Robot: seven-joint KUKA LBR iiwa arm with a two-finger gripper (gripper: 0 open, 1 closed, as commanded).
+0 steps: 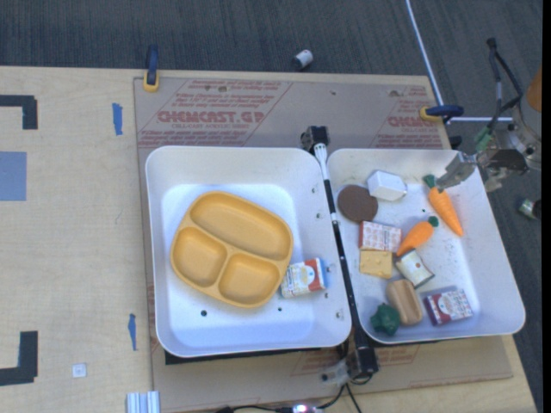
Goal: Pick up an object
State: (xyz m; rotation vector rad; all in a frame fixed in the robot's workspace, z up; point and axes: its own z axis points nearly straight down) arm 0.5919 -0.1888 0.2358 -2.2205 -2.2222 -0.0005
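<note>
Lying in the right bin (508, 304) near its far right corner, the carrot (447, 211) is seen just below and left of the gripper (454, 175), its long axis running down-right from the leafy end, while the jaws' spread cannot be told.

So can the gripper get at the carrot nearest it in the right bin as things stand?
Probably yes. The gripper hangs just above that carrot near the right bin's far edge. Nothing lies on the carrot, and the second carrot sits apart from it, though the bin wall is close.
</note>
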